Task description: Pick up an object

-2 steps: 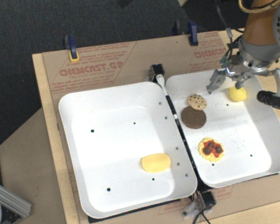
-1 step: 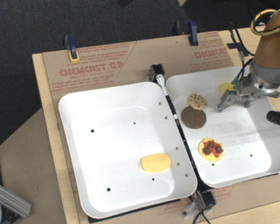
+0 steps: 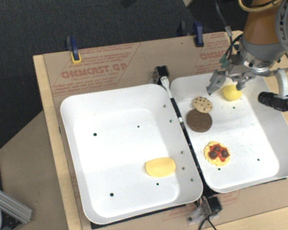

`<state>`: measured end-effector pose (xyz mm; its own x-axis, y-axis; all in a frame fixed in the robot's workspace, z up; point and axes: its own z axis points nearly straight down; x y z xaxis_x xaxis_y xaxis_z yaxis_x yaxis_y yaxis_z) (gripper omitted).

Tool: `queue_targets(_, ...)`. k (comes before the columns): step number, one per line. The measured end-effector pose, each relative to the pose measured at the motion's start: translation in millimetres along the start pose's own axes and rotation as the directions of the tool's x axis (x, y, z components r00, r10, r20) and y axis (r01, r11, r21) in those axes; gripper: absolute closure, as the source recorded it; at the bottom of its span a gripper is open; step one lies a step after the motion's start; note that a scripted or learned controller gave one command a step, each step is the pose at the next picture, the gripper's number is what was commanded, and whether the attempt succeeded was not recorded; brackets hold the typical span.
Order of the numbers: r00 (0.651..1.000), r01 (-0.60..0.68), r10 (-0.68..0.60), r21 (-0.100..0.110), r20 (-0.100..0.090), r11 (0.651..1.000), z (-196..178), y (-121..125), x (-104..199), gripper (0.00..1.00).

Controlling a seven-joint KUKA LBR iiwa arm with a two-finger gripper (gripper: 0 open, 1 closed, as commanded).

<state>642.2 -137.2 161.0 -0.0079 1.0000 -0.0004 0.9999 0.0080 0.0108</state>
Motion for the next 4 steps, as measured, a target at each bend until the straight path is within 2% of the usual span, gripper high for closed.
queue_targets(1, 1.000, -0.011, 0.011, 0.017, -0.001, 1.000, 80, -37, -46, 0.00)
queue_targets(2, 1.000, -0.008, 0.008, 0.000, 0.006, 1.000, 2, 10, -89, 0.00)
queue_targets(3, 1.000, -0.006, 0.006, 0.004, 0.004, 1.000, -4, 9, -87, 1.00)
queue_targets(4, 1.000, -0.005, 0.006, -0.011, 0.008, 1.000, -219, 28, -87, 1.00)
